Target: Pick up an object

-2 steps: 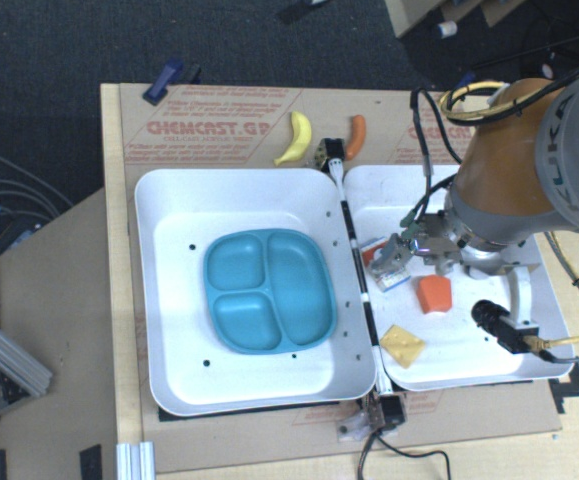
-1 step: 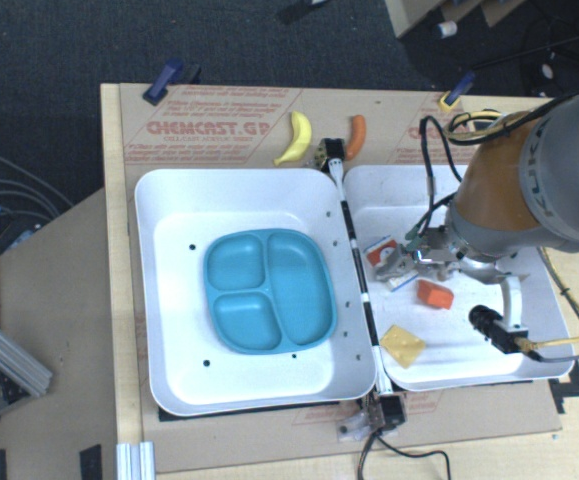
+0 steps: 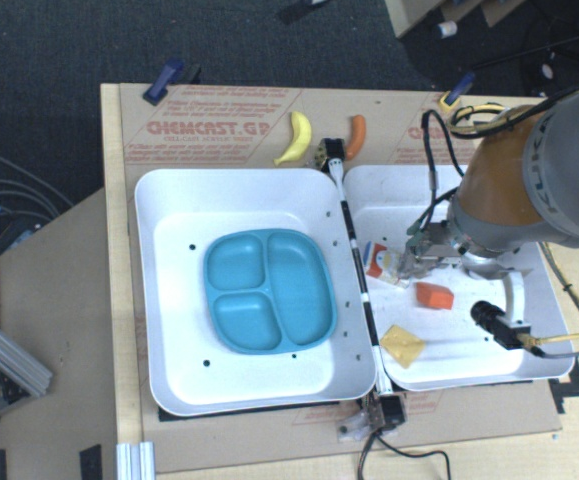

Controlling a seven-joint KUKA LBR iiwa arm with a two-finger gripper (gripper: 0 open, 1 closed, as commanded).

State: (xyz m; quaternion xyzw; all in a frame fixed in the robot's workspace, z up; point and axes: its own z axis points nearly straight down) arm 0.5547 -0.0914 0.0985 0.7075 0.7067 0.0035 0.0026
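Overhead, the arm hangs low over the right bin, its end effector down by that bin's left wall; how it is set I cannot tell. Judging by this, the reach is under way, and the next move calls for closing on one piece. The left bin carries a blue divided plate. Within the right bin lie an orange block, a yellow wedge nearer its front, and a small red-and-white piece crowding the end effector.

The arm is a thick grey cylinder with a broad orange band, black cables looping alongside it.
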